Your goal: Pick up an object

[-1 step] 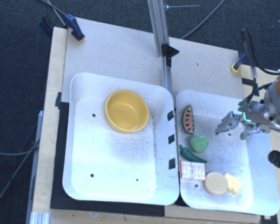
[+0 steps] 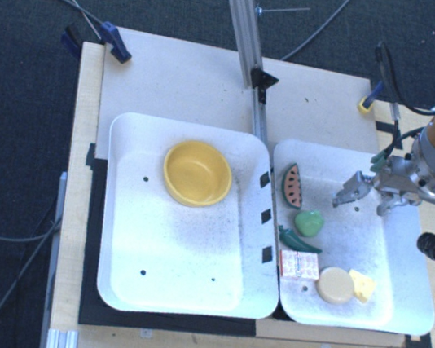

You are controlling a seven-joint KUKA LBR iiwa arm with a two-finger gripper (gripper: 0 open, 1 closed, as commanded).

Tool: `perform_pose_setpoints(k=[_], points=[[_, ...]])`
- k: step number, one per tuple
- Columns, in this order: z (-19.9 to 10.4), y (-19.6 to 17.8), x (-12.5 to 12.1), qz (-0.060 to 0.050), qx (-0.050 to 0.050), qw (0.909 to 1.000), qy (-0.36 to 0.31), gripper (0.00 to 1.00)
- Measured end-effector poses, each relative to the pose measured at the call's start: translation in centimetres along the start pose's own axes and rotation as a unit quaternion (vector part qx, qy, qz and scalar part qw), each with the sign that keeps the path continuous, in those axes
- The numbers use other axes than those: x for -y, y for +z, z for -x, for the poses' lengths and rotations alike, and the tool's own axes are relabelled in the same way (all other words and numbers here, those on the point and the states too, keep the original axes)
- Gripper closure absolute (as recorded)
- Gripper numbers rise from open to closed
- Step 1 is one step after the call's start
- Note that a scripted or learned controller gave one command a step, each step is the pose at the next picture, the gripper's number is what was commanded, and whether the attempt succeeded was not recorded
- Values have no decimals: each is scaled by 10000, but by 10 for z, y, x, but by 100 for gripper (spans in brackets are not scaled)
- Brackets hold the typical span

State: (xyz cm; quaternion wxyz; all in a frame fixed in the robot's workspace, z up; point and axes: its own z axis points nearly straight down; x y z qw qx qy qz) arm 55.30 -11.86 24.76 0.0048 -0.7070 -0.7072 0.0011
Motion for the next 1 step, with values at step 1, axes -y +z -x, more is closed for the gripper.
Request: perform_pose_setpoints(k=[1], points=[[-10, 51, -3, -54, -9, 10000, -7, 0]])
